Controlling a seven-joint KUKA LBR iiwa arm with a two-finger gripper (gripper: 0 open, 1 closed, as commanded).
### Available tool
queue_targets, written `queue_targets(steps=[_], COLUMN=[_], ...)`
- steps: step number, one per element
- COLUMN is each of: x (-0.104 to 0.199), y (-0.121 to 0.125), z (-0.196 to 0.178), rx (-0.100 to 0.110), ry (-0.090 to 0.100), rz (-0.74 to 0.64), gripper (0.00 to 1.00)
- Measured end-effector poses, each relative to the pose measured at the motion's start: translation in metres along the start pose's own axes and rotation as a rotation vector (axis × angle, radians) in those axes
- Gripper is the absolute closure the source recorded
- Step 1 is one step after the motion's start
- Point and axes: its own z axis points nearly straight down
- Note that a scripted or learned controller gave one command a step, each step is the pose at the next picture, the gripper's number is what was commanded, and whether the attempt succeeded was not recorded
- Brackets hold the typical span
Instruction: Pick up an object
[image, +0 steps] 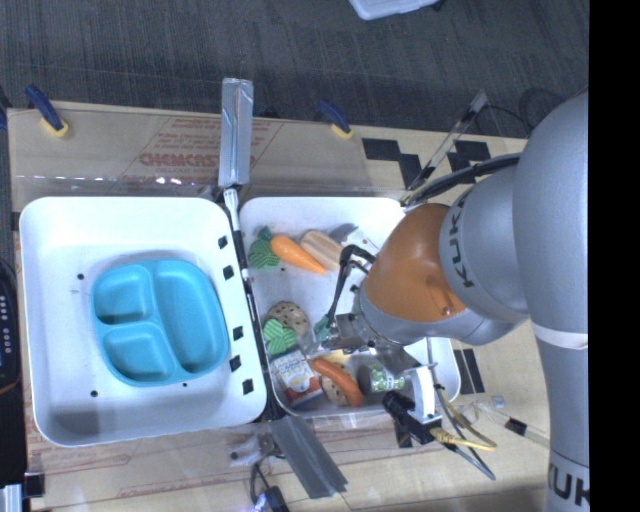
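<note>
the right bin is the crowded one. the arm hangs over the half of it away from the other bin, and the jaws sit under the orange band, low in that bin. the wrist hides them, so i cannot tell whether they are spread, pressed together or pinching anything.

the things to pick from lie all round the jaws. a cookie lies just beside them on the side toward the other bin, touching a green leafy piece. below that, a small printed packet lies near the jaws against the bin's lower wall. a reddish sausage lies just under the jaws, and a green can lies beside it, partly covered by the wrist. well beyond the jaws, toward the bin's top wall, a carrot with a green top lies beside a pale bread roll.

the left bin, well apart from the jaws, holds a blue divided plate, with bare white floor all round it.

a grey bar stands where the two bins meet, on the printed cardboard surface. two blue clamps grip that surface's far edge.

open floor near the jaws is a narrow strip between the carrot and the cookie. the arm covers the rest.
</note>
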Motion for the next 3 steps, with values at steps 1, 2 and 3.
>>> queue_targets(steps=[1,2,3], x=[0.0,-0.021,-0.021], y=[0.0,0.036,0.036], z=[0.0,0.013,0.003], rx=[0.0,0.008,0.009], ry=[-0.001,0.0,-0.001], rz=[0.0,-0.033,-0.035], gripper=[0.0,0.0,1.0])
